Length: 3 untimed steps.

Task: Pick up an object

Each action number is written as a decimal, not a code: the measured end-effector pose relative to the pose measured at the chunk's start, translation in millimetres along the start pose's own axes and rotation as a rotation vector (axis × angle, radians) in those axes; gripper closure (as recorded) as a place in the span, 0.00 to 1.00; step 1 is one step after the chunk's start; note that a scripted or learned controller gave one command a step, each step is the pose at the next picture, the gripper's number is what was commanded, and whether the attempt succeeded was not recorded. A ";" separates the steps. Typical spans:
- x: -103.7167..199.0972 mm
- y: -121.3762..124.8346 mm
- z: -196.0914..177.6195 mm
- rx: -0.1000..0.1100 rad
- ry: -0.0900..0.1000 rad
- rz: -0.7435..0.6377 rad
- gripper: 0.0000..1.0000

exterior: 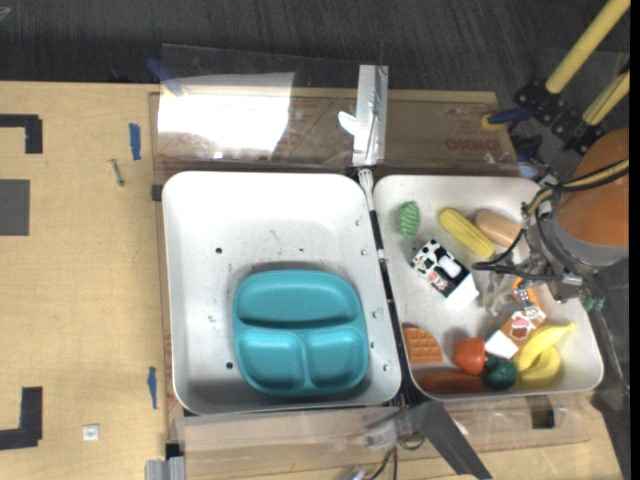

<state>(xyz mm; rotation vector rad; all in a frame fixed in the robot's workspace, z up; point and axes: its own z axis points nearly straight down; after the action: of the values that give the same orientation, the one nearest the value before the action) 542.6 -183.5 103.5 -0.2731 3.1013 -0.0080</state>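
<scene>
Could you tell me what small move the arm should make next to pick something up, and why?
Probably lower the gripper straight down a little. It hangs over the right bin with nothing visibly between its fingers, and toys crowd beneath it: a small orange-and-white carton, with the banana and tomato nearby. The carton looks closest, so a short descent seems the likeliest way to reach something.

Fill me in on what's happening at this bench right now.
A robot arm reaches in from the right, its gripper low over the right bin, among toy foods such as a corn cob, a banana and a tomato. Nothing can be seen held. The left bin holds a teal divided tray.
</scene>
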 end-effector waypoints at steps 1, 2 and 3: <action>-30.2 54.2 12.5 -0.003 0.012 -0.135 1.00; -63.9 94.6 -84.1 -0.010 0.012 -0.544 1.00; -80.8 109.3 -157.2 -0.013 0.011 -0.771 1.00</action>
<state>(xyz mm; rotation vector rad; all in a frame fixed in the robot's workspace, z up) 598.5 -61.4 262.1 -1.4258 2.7852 -0.0057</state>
